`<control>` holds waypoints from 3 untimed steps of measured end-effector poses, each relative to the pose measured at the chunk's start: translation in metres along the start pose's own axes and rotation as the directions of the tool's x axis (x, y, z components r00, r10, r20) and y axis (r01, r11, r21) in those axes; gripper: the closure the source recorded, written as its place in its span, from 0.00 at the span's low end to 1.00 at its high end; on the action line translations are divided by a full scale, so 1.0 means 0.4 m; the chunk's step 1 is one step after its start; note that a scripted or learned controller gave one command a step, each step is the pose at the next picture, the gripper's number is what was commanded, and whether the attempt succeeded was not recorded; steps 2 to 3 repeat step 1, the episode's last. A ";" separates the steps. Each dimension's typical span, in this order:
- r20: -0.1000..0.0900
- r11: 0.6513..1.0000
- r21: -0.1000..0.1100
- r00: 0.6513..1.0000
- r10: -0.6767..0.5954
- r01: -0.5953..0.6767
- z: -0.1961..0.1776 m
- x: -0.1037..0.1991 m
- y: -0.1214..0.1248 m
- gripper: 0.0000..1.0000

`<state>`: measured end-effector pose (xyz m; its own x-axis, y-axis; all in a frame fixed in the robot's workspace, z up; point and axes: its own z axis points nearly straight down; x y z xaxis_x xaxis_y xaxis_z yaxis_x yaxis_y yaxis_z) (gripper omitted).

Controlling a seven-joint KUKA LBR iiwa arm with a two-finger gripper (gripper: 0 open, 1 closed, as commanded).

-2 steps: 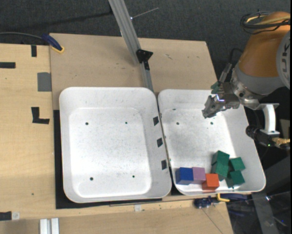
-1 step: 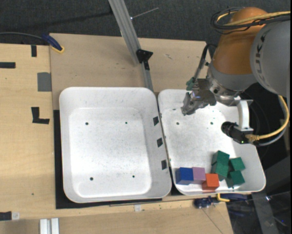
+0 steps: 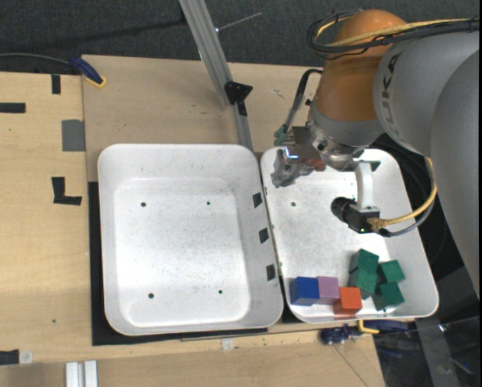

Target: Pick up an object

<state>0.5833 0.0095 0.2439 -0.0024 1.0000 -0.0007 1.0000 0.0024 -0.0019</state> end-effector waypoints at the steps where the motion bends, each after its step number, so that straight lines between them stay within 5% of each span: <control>1: -0.001 1.000 0.000 1.000 -0.003 0.003 0.027 0.118 0.017 1.00; 3: -0.001 1.000 0.000 1.000 -0.003 0.003 0.027 0.118 0.017 1.00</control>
